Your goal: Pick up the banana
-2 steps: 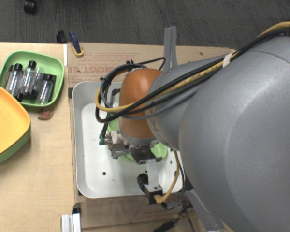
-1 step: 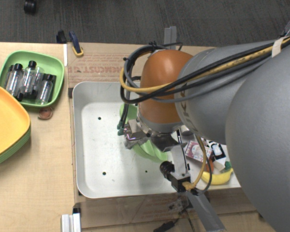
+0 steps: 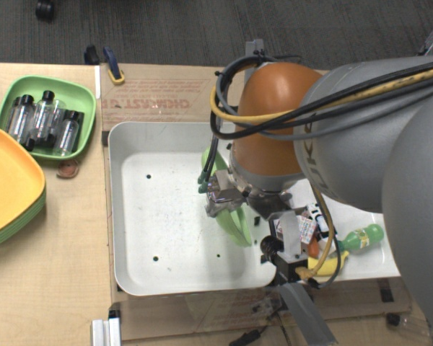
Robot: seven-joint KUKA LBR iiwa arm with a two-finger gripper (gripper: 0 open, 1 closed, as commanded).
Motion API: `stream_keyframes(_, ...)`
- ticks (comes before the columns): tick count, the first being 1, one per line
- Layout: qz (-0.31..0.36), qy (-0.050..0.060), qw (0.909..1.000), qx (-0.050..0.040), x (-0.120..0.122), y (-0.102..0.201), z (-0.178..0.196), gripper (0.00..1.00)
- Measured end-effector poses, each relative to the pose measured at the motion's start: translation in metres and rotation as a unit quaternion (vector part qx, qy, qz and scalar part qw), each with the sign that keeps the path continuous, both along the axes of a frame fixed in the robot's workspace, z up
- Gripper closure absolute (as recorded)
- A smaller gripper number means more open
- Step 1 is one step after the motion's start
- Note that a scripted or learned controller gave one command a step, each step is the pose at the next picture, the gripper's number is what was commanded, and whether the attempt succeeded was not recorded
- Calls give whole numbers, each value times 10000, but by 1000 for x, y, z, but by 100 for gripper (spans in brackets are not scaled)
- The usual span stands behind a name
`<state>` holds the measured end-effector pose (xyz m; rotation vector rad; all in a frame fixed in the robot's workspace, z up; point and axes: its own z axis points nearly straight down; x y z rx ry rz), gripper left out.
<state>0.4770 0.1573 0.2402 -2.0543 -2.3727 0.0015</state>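
- Orange band (image 3: 281, 117) of arm blocks my view; gripper (image 3: 224, 197) state: cannot tell
- Banana (image 3: 330, 264) lies at bin's (image 3: 130, 193) right part, long axis slanting up-right, partly hidden

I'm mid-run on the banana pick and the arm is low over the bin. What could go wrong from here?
1. The gripper sits over a green object, while the banana lies farther right by the bin's edge, so it may grab the wrong thing.
2. The banana is crowded by a green bottle and a small package; a grasp there could drag or knock neighbours.
3. The arm blocks much of the camera's view, so checking success will be hard.
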Motion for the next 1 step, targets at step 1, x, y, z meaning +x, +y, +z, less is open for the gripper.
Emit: stream_keyframes(1,-2474,-8,9689,43,1,-32,-2,100)
